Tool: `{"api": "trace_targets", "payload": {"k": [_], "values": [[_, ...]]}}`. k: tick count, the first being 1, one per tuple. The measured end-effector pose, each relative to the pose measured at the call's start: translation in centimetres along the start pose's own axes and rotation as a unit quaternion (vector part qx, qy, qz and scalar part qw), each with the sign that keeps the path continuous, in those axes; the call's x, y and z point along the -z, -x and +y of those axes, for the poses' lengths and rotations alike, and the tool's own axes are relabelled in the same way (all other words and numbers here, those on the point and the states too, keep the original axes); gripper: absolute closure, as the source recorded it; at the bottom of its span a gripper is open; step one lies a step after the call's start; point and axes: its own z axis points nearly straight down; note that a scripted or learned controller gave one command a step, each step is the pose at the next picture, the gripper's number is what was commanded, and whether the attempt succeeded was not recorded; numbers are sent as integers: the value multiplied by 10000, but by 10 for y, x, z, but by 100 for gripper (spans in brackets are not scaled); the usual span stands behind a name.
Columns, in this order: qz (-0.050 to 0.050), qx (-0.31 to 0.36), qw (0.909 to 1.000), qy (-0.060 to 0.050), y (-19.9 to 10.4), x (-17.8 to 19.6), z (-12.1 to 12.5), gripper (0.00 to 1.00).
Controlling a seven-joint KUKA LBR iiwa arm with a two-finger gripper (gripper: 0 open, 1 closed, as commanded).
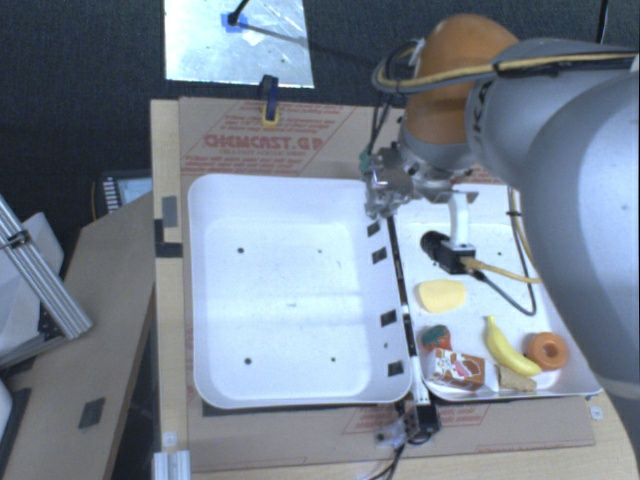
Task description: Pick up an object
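The pincer (383, 200) hangs over the bins' shared rim, its finger spacing impossible to tell, above the banana (505, 345).

We're in a robotics lab, no doubt about it. A big grey arm (560, 158) with an orange band reaches over two white bins (290, 298) set side by side on a printed cardboard sheet (265, 138). Dark cloth (80, 68) hangs behind the bench. Aluminium rail (35, 268) at the left, loose cables (510, 273) trailing off the wrist, a shiny foil panel (235, 28) pinned up top. In the right bin, toy food: a plastic banana (505, 346) and a small carton (460, 368). Test rig, plainly.
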Motion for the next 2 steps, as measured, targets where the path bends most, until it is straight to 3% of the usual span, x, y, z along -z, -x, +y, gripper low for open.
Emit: {"api": "trace_targets", "payload": {"k": [1, 2], "values": [[-1, -7, 10000, -3, -41, 30, -38, 100], [-10, -14, 10000, 4, -70, 5, -18, 100]]}}
